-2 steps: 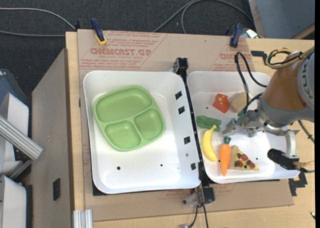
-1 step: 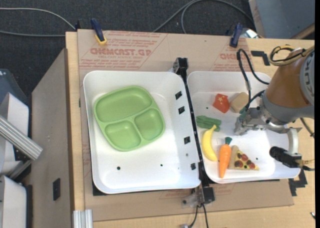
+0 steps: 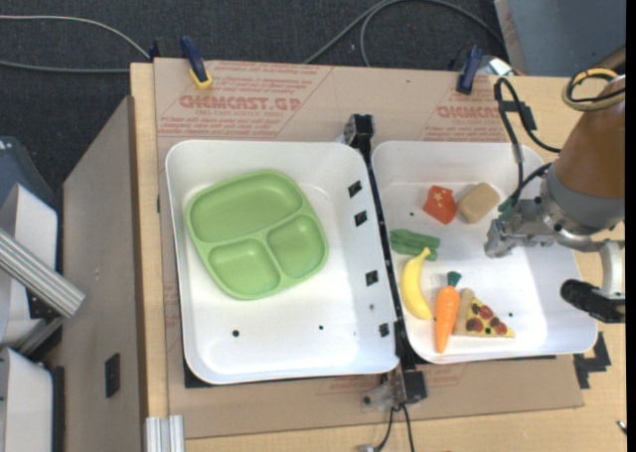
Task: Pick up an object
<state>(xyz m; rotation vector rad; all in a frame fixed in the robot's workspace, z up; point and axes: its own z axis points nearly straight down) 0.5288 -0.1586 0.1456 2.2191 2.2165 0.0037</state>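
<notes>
The right bin (image 3: pixel 556 331) holds a red block (image 3: pixel 439 204), a tan bread-like piece (image 3: pixel 478 202), a green pod (image 3: pixel 413 240), a yellow banana (image 3: pixel 414 286), an orange carrot (image 3: pixel 446 316) and a pizza slice (image 3: pixel 485 319). My gripper (image 3: pixel 500 240) hangs low over the right bin, just right of the tan piece and above the pizza slice. Nothing shows between its fingers. The grey arm with its orange band (image 3: pixel 594 147) comes in from the right.
The left bin (image 3: pixel 199 341) carries a green divided plate (image 3: pixel 258 233). A black divider with clips (image 3: pixel 373 241) runs between the bins. Two clamps (image 3: pixel 196 61) hold the cardboard at the back, and cables trail across the dark floor.
</notes>
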